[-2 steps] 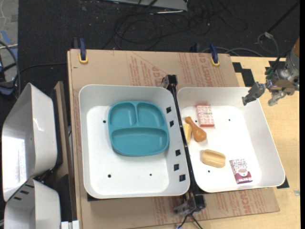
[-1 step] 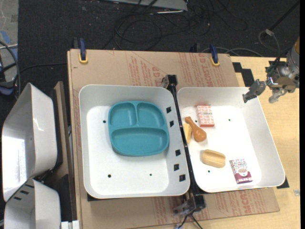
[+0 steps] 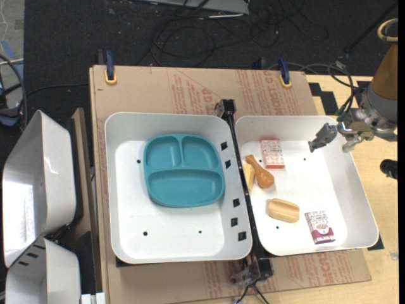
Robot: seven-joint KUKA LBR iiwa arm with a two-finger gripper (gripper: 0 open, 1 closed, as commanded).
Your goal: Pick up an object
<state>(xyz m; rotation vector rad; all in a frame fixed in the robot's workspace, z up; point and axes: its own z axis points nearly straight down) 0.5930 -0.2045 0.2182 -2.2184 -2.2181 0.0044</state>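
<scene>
The right bin holds a small pink-and-white box, a tan wooden spoon-like piece, a yellow bun-shaped block and a small red-and-white packet. My gripper hangs over the bin's upper right part, fingers spread apart with nothing between them. It is well to the right of the pink box and above the packet's side of the bin. The left bin holds a teal divided plate.
The two bins meet at a black divider strip on a cardboard-covered bench. Blue and yellow clamps grip the bench's far edge. White tubs stand off the bench at the left. Cables lie on the dark floor behind.
</scene>
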